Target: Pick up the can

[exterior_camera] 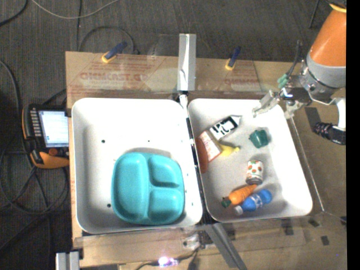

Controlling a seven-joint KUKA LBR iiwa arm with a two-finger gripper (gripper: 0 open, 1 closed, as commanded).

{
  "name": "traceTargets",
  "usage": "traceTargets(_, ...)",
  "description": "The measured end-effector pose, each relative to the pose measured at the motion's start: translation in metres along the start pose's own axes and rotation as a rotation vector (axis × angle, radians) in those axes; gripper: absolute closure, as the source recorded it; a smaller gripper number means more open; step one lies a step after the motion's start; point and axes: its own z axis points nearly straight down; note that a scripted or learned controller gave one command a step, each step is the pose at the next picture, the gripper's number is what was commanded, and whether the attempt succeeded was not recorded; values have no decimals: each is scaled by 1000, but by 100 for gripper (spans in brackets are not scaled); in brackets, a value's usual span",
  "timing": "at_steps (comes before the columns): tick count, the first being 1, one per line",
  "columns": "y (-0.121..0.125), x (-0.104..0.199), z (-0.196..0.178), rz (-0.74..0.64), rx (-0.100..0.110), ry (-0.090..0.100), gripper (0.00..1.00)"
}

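Two white bins sit side by side on the bench; the left bin [90,151] holds a turquoise divided tray [148,189], and the right bin [292,167] holds the clutter I must work in. My arm [332,44] reaches in from the right and stands over the far right corner of the right bin, orange band high, wrist angled down and to the left. My gripper [269,103] hangs just above the bin's far rim; the two fingers look parted, with nothing between them. The can [255,171] lies toward the near right of that bin, well apart from me, seemingly on its side with its patterned label up. Around it: a carrot [241,195] and a blue bottle [254,201] just beyond its near end, a small teal cup [259,136] farther off, a red-and-white packet [208,149] to the left. Judgement: the approach is barely begun. To do it well I should travel toward the near side, centre over the can, turn the fingers across its narrow width, and descend clear of the carrot.
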Motion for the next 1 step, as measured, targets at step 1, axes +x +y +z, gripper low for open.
traceTargets(1, -46, -9, 110, 224, 2, -2, 0)
